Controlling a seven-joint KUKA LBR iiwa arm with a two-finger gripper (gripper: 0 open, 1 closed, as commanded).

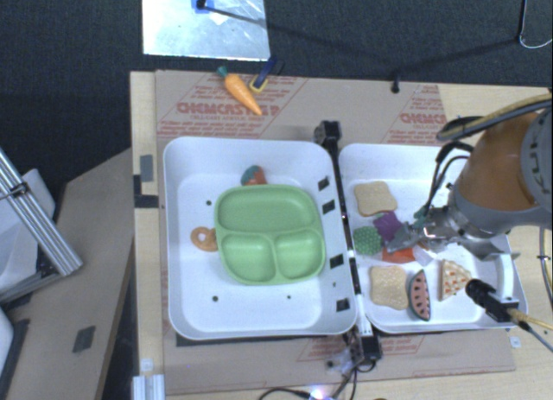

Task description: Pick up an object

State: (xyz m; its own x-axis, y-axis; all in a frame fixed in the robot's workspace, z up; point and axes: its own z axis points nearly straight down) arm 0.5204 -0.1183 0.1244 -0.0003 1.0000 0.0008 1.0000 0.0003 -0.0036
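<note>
- Camera view: my gripper sits low in the right bin, down among the toy food; I cannot tell its state from here.
- Touching it on the side toward the divider lie a purple piece and a flat red piece; whether I grip either, I cannot tell.
- Beside the purple piece, nearer the divider, sits a bumpy green round.
- Beyond the gripper lies a flat tan toast; nearer the front rim lie a second toast, a melon wedge and a pizza triangle, closely packed.
- The bin's back corner by my arm is bare white.
- Across the divider, a smooth green tray with three wells fills the left bin; a pretzel lies just beside it.
</note>
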